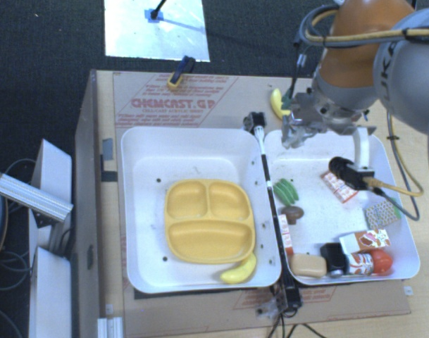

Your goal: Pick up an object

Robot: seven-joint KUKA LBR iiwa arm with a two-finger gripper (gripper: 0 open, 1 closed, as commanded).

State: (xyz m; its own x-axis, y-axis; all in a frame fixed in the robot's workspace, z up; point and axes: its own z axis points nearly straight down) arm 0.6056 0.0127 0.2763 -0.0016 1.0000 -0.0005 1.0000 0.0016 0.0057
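Dark carpet all round, and a cardboard-topped bench (pixel 200 97) carrying two white bins side by side.

Going left to right: the left bin (pixel 147 160) has a yellow divided plate (pixel 209 220) sitting in the middle, with a banana (pixel 240 270) just at its lower right corner, touching or nearly so. Nothing has been lifted out of this one as far as I can see.

Over the divider, the right bin (pixel 404 255) holds most of the clutter. Near the divider there's a green pepper (pixel 287 189) and a brown lump (pixel 293 214) below it, then a tan block (pixel 309 265) down at the front edge. Further right a red-and-white packet (pixel 338 186), a grey mesh thing (pixel 380 213), a carton (pixel 365 241) and a red ball (pixel 382 261) bunched in the front right corner. A second banana (pixel 277 103) lies outside on the bench, just behind the bin.

The tool (pixel 293 134) hangs over the back left corner of the right bin, above bare white floor. I can't tell how far its fingers are spread, and nothing looks to be held in it. So my read is that the pick isn't done yet: every object is lying flat, and the closest candidates would be the pepper or the packet, both a bit forward of where it's hovering. Basically the whole grab and lift is left to do.
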